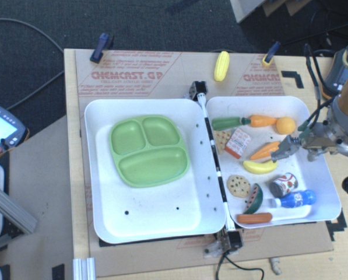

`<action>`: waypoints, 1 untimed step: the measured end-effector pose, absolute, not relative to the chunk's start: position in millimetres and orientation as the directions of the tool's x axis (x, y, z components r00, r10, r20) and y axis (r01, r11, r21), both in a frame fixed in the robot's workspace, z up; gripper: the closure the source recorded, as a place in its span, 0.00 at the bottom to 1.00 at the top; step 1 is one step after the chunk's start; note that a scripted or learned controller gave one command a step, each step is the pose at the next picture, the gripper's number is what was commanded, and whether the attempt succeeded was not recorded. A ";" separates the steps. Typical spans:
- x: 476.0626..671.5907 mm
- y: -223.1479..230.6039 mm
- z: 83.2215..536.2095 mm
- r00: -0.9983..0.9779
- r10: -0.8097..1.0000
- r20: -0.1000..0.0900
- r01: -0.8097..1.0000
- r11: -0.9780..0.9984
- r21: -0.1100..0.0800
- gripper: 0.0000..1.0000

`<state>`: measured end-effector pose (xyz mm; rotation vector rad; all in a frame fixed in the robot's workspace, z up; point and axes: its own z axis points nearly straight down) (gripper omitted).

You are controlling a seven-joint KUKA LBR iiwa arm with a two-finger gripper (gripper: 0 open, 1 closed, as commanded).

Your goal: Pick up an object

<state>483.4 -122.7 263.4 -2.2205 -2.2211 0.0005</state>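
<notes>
The hand (291, 145) is seen low over the right bin (322, 174), just above the banana (260, 166) and beside a carrot (264, 150); its grip cannot be told.

The right bin (324, 186) is crowded: the carrot (243, 122) and orange (285, 125) line its far edge, the cookie (238, 185), watermelon slice (255, 198) and sausage (254, 218) sit toward its near left corner, and the can (284, 184) and blue bottle (295, 200) lie near its near edge. Little open floor shows between them. In the left bin (104, 214) the green divided plate (149, 150) fills the far half; the near edge lies open.
</notes>
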 end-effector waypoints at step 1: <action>480.2 -127.3 86.1 0.000 1.000 -0.001 1.000 0.000 0.004 0.00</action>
